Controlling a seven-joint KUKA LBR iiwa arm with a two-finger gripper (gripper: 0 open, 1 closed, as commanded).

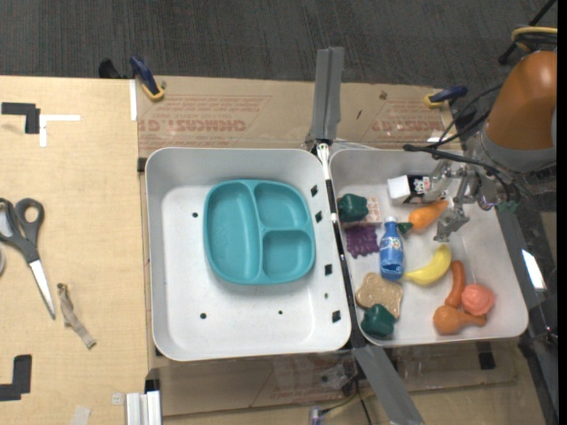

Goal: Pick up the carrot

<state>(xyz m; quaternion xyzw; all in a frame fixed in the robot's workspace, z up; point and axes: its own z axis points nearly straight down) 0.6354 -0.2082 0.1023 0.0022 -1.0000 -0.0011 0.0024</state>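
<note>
**Carrot just to my claw's left, lying slantwise**

My claw hangs low in the right bin, near its upper right part, with my arm reaching in from the right. The carrot lies just beside the claw, toward the divider between the bins and about level with my fingertips. From here I cannot tell whether a finger touches its near end; it looks very close. The carrot is not between my fingers, so I am not holding it. Whether the fingers stand apart or together I cannot tell; the metal parts blur together at this angle.

The carrot's long axis runs on a slant: the fat orange end points up toward my claw, and the green end drops away from me toward the blue bottle. I judge the coming move turns on this: I need to shift a little left over the carrot's middle and set my fingers across that slant, not along it.

Close neighbours crowd the grasp. The yellow banana lies below and slightly left of the claw, a small white and black item sits above the carrot, and the bottle stands beyond its green end. The teal plate sits well away in the left bin.
</note>
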